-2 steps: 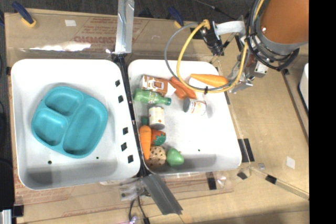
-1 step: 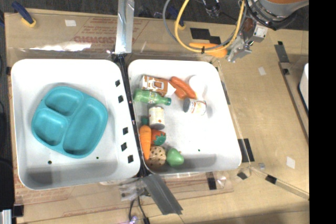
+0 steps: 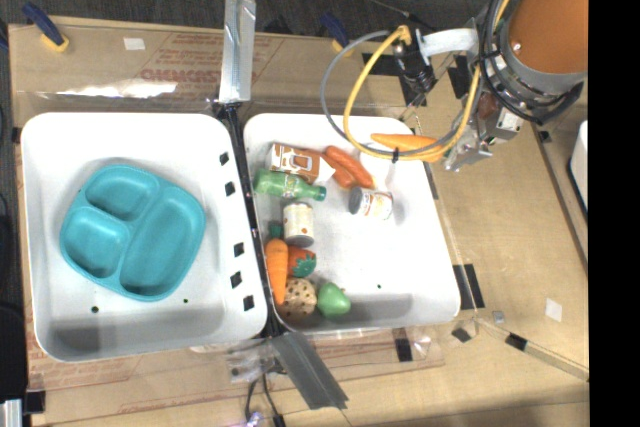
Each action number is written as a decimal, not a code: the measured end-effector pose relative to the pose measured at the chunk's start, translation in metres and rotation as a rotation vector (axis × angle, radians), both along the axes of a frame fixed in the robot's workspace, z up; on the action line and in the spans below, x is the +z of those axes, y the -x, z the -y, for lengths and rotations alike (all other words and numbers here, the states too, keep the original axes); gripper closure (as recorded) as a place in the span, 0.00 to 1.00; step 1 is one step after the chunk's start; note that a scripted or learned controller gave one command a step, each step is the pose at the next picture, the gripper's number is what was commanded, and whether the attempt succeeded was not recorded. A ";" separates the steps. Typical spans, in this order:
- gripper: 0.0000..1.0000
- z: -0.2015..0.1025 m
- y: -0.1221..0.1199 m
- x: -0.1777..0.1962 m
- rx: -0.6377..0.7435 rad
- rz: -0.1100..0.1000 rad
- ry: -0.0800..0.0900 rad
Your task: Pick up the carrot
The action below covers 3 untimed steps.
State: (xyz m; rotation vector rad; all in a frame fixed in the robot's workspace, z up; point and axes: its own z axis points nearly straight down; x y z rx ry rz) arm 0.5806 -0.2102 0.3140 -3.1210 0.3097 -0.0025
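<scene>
**Carrot wedged by the left wall, gripper off at the far right corner**

The gripper (image 3: 465,152) hung at the right rim of the right bin (image 3: 410,265), near its far corner. Cabling and the wrist crowded it from above, so whether it was open or closed, or had hold of anything, could not be told. An orange streak (image 3: 400,142) ran beside it under the cable loop, too tangled there to identify.

The carrot (image 3: 277,265) lay in the right bin close against the left wall, well apart from the gripper. Its long axis ran from the far side toward the near side of the bin, almost parallel to that wall. The broader end pointed to the far side. The narrow end pointed to the near edge, where it sank among its neighbours and was hard to make out.

A white can (image 3: 298,221) stood just beyond its broad end. A red-and-green piece (image 3: 303,263) touched its right flank. A speckled brown ball (image 3: 298,293) sat by its tip, with a green fruit (image 3: 334,299) next to that. Farther back lay a green bottle (image 3: 288,185), a small carton (image 3: 293,160), an orange-red piece (image 3: 347,167) and a small jar (image 3: 371,203).

On the carrot's left there was scarcely any gap to the wall. The right half of the bin floor was bare. The left bin (image 3: 40,215) held a teal divided plate (image 3: 133,231).
</scene>
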 end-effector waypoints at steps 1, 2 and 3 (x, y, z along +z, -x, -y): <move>1.00 0.001 0.076 0.002 -0.005 0.000 -0.001; 1.00 0.000 0.052 0.024 0.000 0.003 0.001; 1.00 -0.003 -0.013 0.073 -0.002 0.003 0.001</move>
